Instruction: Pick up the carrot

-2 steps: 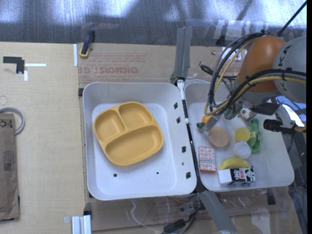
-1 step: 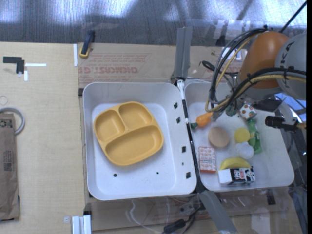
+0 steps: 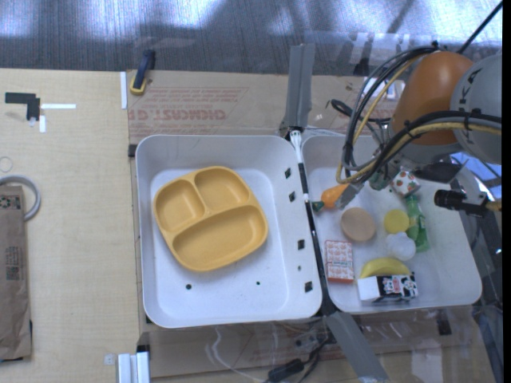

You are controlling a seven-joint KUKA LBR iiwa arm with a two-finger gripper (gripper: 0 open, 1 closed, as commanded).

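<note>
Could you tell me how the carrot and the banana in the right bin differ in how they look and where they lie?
The carrot is orange with a green end; the banana is yellow. The carrot lies near the bin's left wall, toward the back, beside the claw; the banana lies toward the front, above a black-and-white carton. Both lie in the right bin.

Carrot (image 3: 333,195) partly covered at its right end by the gripper (image 3: 352,191); finger state impossible to tell. Far wall of the right bin (image 3: 455,290) hidden behind arm (image 3: 435,94) and cables (image 3: 375,146). Brown paper bag (image 3: 12,270) cut off by the left edge. Print on the small carton (image 3: 339,260) too small to read.
</note>
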